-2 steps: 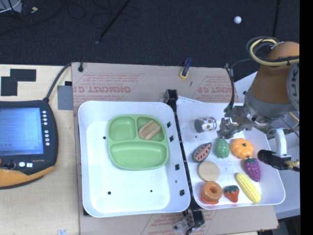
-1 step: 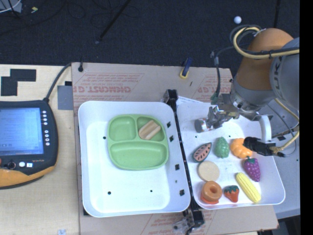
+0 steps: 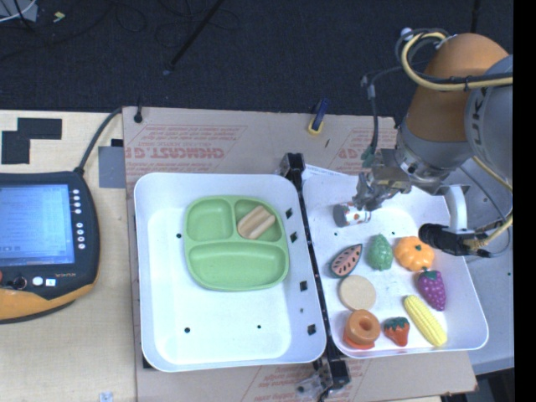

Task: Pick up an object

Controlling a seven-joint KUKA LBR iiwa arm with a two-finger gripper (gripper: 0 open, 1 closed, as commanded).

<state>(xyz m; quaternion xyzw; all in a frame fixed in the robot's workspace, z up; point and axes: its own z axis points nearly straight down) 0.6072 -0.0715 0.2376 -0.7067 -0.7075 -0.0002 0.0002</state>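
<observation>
White plastic bins sit side by side on the surface (image 3: 209, 141). The tool (image 3: 362, 201) hangs low over the right bin (image 3: 477, 325), just above a small grey and orange object (image 3: 352, 216) near its back edge; whether its fingers are apart or together cannot be told. Toy foods lie nearer the front: corn (image 3: 425, 320), grapes (image 3: 432, 289), a strawberry (image 3: 397, 331). The left bin (image 3: 159, 308) holds a green divided tray (image 3: 234, 262).

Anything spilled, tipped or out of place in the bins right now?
Nothing stands out. One bread-like piece sits in the green tray's upper right compartment; the other toy foods lie apart in the right bin, below the gripper.
</observation>
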